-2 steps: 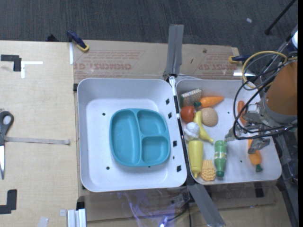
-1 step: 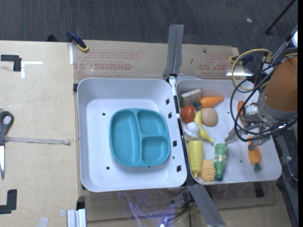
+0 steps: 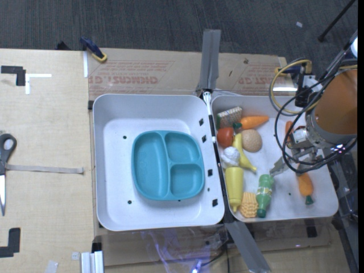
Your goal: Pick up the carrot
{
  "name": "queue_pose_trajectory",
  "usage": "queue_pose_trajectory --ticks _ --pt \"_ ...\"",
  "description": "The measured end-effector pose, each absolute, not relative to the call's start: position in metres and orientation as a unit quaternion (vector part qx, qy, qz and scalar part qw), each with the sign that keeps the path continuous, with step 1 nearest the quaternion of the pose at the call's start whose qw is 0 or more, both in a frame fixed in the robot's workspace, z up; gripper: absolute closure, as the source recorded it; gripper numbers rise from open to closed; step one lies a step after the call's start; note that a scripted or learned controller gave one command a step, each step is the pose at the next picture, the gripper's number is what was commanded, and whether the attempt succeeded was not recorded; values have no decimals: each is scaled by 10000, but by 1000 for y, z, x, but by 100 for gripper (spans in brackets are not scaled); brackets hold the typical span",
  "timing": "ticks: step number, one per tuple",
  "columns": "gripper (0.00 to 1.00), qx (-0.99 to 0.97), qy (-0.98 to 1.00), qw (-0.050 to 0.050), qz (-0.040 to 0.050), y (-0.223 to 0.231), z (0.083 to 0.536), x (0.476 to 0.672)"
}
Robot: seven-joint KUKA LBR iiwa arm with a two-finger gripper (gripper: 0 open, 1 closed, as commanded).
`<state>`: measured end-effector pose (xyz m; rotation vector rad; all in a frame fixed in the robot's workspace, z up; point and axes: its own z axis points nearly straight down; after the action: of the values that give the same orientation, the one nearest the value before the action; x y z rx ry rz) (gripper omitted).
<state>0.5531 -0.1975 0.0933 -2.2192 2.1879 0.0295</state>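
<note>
The carrot is lying near the far wall of the right bin, long axis running left-right, tip pointing right. The gripper is hovering nearer and to the right, carrying nothing; its opening cannot be told. An egg, tomato and banana are crowding just nearside.
</note>
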Motion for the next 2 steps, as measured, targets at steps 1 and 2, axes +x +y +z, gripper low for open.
queue_pose_trajectory --ticks 1,2 --pt "0 -7110 7030 101 86 -198 97 555" --pt "0 -7495 6619 81 113 -194 94 558"
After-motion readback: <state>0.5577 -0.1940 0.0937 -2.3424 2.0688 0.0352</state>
